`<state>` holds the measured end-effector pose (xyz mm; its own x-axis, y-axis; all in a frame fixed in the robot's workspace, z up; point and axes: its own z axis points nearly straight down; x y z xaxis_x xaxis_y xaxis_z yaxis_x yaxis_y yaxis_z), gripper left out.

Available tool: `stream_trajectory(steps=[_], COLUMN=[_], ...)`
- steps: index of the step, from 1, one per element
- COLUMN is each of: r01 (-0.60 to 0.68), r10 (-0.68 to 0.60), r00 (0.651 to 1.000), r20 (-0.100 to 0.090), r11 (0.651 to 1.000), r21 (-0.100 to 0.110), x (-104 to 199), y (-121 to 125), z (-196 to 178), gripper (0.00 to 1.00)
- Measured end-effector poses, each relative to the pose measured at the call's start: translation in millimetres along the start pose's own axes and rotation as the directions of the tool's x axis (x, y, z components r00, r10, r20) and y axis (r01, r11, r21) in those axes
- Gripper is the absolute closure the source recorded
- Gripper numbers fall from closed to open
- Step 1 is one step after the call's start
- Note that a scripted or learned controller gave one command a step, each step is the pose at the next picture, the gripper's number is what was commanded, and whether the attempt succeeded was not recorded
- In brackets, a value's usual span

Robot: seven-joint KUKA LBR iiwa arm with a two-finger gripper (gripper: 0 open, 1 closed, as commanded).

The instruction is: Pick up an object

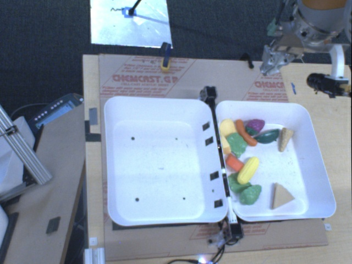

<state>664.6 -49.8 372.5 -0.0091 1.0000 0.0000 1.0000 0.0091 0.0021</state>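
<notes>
My gripper (271,66) hangs above the bench behind the right bin (316,164), beyond its far rim, with nothing seen between its fingers. In the right bin lies a cluster of toy foods: a yellow piece (227,128), an orange carrot (246,133), a purple piece (254,125), a dark green piece (268,137), a light green piece (237,143), a yellow corn cob (248,169), a green piece (250,194). A tan cone (284,138) and a tan wedge (281,196) lie apart to the right.
The left bin (159,158) sits beside the right one, joined by a black clip strip (217,153). A shiny metal sheet (131,15) lies at the back. A grey device (55,110) and metal rail (22,153) stand at the left.
</notes>
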Motion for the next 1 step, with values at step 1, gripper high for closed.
stream_trajectory(steps=[1], r01=[-0.001], r10=[0.001], r00=[1.000], r20=[-0.002], r11=[1.000], r21=[0.014], x=[44.0], y=[1.9], z=[162.4], gripper=[1.00])
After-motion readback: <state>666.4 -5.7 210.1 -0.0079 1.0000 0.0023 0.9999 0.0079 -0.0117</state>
